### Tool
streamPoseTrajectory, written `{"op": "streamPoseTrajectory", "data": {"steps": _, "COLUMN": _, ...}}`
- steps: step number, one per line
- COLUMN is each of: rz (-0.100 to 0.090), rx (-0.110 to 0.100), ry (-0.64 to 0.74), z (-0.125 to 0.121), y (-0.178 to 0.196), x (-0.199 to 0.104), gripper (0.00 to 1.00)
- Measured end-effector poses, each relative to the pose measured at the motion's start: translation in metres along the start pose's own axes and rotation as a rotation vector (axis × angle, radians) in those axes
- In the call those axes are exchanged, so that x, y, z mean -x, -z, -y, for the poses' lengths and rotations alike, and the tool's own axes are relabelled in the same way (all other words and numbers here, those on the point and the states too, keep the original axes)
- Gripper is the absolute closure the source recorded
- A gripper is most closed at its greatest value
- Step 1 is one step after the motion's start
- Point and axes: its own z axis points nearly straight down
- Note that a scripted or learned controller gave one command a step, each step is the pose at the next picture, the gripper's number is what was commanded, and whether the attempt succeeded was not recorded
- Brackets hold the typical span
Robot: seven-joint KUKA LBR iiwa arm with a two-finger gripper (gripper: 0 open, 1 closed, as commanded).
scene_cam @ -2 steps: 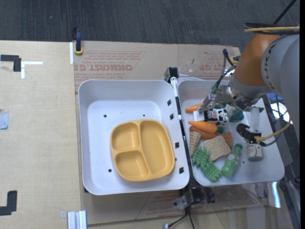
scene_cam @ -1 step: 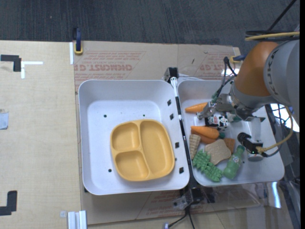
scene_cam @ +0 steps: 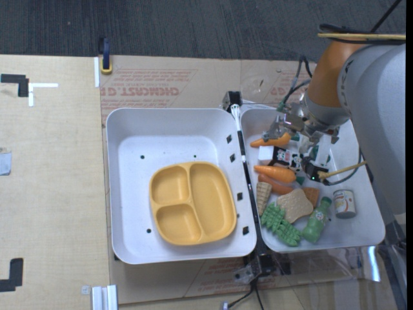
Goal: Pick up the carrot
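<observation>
Hand (scene_cam: 298, 148) sits low in the right bin (scene_cam: 361, 234), over the toy pile; can't tell how far open it is or whether it has hold of anything. Carrot (scene_cam: 276, 172) lies just beside it on the left-bin side, another orange piece (scene_cam: 271, 139) just beyond, probably why it's parked here. Yellow divided plate (scene_cam: 192, 203) in left bin (scene_cam: 122, 173), cardboard-covered worktop (scene_cam: 51, 192), dark carpet (scene_cam: 193, 15).
</observation>
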Motion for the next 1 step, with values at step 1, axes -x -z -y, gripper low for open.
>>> {"op": "streamPoseTrajectory", "data": {"steps": 1, "rz": 0.010, "rx": -0.023, "ry": -0.245, "z": -0.0270, "y": -0.0097, "x": 0.0164, "gripper": 0.00}}
